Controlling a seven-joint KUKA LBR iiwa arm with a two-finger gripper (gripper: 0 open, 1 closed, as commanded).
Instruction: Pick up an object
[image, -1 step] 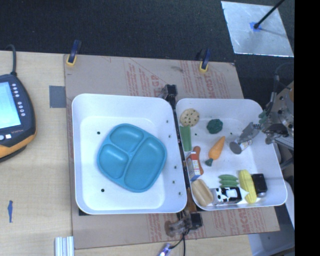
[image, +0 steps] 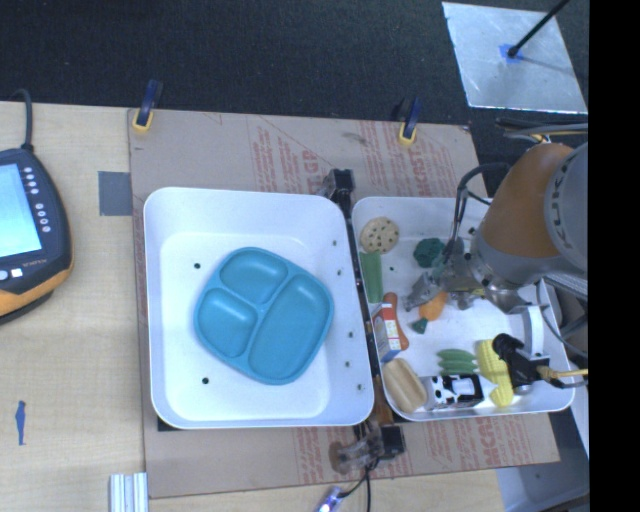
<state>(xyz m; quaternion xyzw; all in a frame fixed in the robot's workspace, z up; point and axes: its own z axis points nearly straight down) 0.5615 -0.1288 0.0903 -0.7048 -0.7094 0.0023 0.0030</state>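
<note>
**Orange piece right at the gripper**

Nearer than the gripper (image: 436, 292), the roll (image: 405, 383) and pods (image: 458, 358) lie well apart from it. The orange piece (image: 432, 309), in the right bin (image: 445, 335), lies just on the gripper's near side, perhaps touching. It is likely a light, stiff, smooth toy, best pinched across its narrow middle. Whether the gripper is open or grips anything, I cannot tell. Beyond the gripper sits a cookie (image: 379, 235)

Robotics lab, teach pendant (image: 25, 230), cardboard (image: 250, 150) clamped to bench (image: 70, 380), orange-banded arm (image: 530, 220)
</note>
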